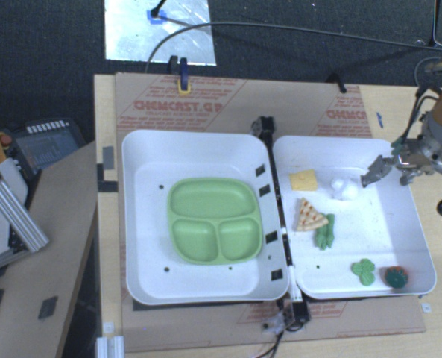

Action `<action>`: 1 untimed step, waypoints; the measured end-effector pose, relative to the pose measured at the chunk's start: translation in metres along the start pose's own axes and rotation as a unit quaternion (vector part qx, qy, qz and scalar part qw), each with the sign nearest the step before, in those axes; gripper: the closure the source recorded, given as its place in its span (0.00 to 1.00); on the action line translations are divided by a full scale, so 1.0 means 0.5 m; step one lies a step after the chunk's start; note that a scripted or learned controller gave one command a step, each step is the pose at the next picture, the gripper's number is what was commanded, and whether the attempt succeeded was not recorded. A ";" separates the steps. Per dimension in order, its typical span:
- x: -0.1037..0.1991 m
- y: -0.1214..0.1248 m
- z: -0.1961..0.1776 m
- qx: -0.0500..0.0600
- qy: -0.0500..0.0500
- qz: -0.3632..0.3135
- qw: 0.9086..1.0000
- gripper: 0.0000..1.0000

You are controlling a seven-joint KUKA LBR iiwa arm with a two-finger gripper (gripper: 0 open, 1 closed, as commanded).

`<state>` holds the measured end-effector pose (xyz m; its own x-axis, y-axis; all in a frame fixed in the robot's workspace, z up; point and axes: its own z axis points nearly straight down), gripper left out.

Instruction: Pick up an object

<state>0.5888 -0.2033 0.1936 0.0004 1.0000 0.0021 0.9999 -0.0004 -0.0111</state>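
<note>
A green plate [212, 221] fills the left bin [142, 200]. In the right bin [414, 237], the end effector [375, 171], whose grip I cannot tell, hovers just beside a white ball [345, 189], near a yellow block [303, 180].

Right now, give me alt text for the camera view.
A gripper reaches from the right over the right bin, near a white ball, with cheese, pizza and green toys beside. The left bin holds a green tray.

The end effector [375, 171] hovers over the right bin [407, 222] near a white ball [345, 188].
</note>
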 end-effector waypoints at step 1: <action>0.002 0.006 -0.016 -0.006 -0.001 -0.002 1.000 0.00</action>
<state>0.5918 -0.2024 0.2017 -0.0034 1.0000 -0.0004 1.0000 0.0034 0.0012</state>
